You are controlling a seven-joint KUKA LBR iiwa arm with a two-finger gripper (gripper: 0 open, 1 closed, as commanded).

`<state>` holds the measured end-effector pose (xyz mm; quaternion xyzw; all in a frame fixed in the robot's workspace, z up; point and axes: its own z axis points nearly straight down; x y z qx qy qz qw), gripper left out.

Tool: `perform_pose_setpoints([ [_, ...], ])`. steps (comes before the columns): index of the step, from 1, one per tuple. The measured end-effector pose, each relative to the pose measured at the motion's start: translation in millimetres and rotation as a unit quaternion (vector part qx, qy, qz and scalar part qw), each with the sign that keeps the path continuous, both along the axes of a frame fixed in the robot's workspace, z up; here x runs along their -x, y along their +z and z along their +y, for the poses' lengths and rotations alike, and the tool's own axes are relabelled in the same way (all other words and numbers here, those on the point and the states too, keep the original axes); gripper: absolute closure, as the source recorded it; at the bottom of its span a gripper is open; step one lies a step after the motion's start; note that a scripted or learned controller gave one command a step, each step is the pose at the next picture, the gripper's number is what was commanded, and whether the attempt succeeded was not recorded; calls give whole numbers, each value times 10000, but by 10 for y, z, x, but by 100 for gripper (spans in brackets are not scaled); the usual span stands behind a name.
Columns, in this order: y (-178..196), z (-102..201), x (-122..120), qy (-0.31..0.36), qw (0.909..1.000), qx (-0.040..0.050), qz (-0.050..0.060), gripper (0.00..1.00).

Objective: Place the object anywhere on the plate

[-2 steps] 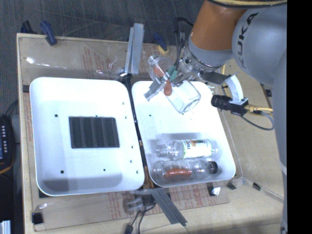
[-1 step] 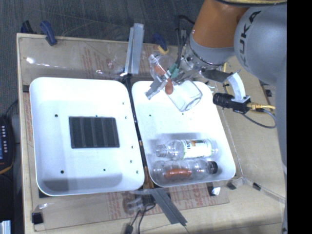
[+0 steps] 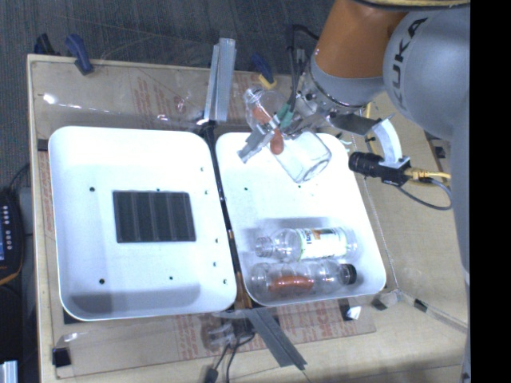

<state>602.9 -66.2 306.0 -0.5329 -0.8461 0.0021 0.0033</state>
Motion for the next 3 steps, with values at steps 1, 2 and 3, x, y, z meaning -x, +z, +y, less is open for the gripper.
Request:
perform_pose_setpoints([
  [1,-341,501,-469,-329,9995,10,-18,0],
  [2,-228,1067,-202,1194,9928,-1,-12,0],
  [3,343,1341,34,2102,9776,-1,-38,0],
])
